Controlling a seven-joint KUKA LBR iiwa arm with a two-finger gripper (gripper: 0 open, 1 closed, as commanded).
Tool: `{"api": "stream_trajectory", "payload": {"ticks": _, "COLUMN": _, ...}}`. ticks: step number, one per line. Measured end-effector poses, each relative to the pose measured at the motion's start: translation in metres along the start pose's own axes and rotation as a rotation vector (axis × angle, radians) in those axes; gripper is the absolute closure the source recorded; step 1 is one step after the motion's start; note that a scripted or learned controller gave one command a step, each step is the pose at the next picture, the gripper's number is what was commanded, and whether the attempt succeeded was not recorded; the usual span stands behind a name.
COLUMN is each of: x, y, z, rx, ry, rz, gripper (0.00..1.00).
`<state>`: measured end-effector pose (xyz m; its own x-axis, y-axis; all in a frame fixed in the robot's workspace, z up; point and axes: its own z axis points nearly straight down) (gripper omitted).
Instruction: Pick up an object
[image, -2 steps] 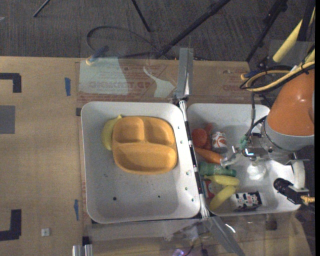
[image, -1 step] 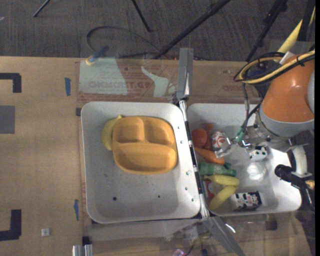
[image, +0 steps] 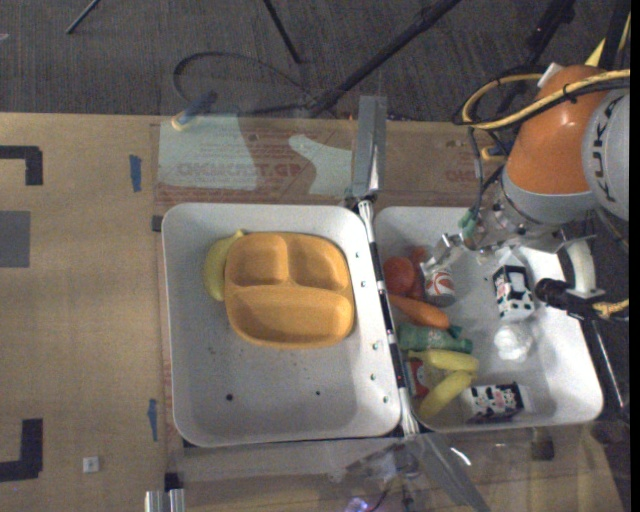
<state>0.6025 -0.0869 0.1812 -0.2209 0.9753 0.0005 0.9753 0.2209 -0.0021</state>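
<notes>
The arm (image: 560, 150), grey with an orange band, is seen highest above the bench and reaches in from the right over the right bin (image: 570, 380). The gripper (image: 456, 246) is held low over the far left part of this bin. Whether it is open or closed cannot be told, and nothing is seen to be gripped.

Just beside the gripper a small red-white item (image: 438, 284) is found, rounded, with a pale top; its exact kind cannot be made out. A red fruit (image: 400, 272) is placed right next to it, at the bin's left wall. A carrot (image: 421, 312) is laid below these at a slant, and two bananas (image: 448, 378) are seen further toward the near edge. A cow-patterned carton (image: 512, 292) is set to the right of the gripper, and a second carton (image: 495, 400) lies near the near edge.

In the left bin (image: 280, 400) an orange tray (image: 290, 290) with three compartments is laid, partly over a yellow object (image: 214, 268).
</notes>
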Motion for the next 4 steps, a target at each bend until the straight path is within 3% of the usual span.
{"api": "stream_trajectory", "payload": {"ticks": 1, "x": -0.041, "y": -0.012, "z": 0.096, "rx": -0.006, "ry": -0.001, "rz": -0.057, "gripper": 0.0}}
{"api": "stream_trajectory", "payload": {"ticks": 2, "x": -0.002, "y": -0.047, "z": 0.095, "rx": -0.008, "ry": -0.003, "rz": -0.158, "gripper": 0.0}}
{"api": "stream_trajectory", "payload": {"ticks": 3, "x": -0.071, "y": 0.036, "z": 0.097, "rx": 0.001, "ry": 0.0, "rz": -0.182, "gripper": 0.0}}
{"api": "stream_trajectory", "payload": {"ticks": 4, "x": -0.112, "y": -0.018, "z": 0.097, "rx": -0.001, "ry": -0.001, "rz": -0.197, "gripper": 0.0}}
